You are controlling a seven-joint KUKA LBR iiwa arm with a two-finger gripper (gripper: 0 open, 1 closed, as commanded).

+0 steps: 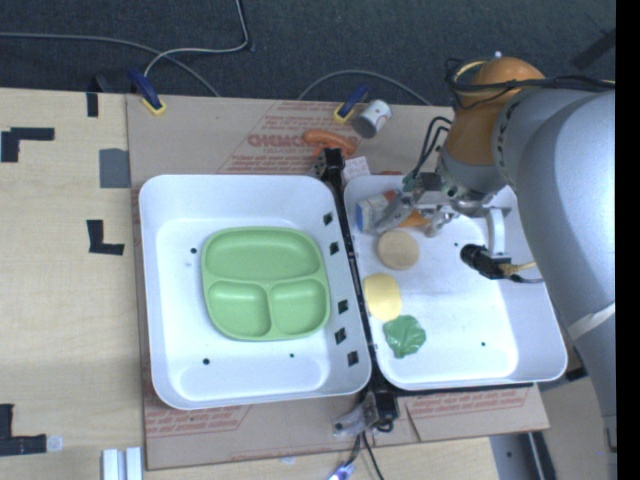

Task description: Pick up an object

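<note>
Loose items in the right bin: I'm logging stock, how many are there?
3: a tan round just below the gripper, a yellow piece by the divider, a green piece nearest the front. The arm may hide more.

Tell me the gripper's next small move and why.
Probably a short descent onto the tan round object: the gripper hangs just above it in the right bin, nothing visibly held, and that is the nearest thing.

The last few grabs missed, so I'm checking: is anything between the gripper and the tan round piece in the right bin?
Nothing visible. The gripper hangs just above the tan round piece; the yellow piece lies beyond it.
</note>
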